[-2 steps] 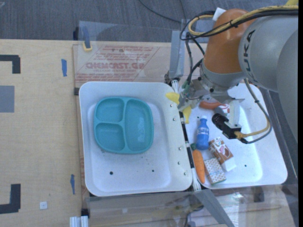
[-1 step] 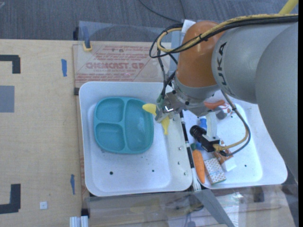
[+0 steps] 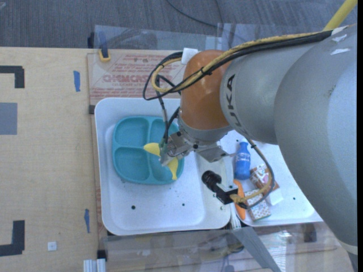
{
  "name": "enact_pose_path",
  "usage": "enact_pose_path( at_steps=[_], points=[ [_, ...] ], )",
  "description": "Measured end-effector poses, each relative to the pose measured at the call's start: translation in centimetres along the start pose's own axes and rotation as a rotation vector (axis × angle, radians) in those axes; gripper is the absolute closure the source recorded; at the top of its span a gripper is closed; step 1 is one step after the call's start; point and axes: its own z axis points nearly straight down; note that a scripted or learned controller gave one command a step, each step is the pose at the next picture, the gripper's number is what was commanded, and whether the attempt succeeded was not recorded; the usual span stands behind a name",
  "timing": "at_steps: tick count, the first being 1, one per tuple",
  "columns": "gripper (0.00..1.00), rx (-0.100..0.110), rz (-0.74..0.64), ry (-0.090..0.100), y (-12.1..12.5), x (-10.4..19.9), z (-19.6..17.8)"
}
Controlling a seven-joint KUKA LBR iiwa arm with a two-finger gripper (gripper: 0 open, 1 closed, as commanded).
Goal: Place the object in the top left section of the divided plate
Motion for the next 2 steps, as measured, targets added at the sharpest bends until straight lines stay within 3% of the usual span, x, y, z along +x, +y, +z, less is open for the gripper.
enact_pose_path(
  at_steps=[1, 2],
  points=[
    [1.00, -0.004, -0.026, -0.001, -1.6, 2.9, -6.3],
    [1.00, -0.001, -0.078, 0.000, -0.3, 2.9, -3.3]
  ],
)
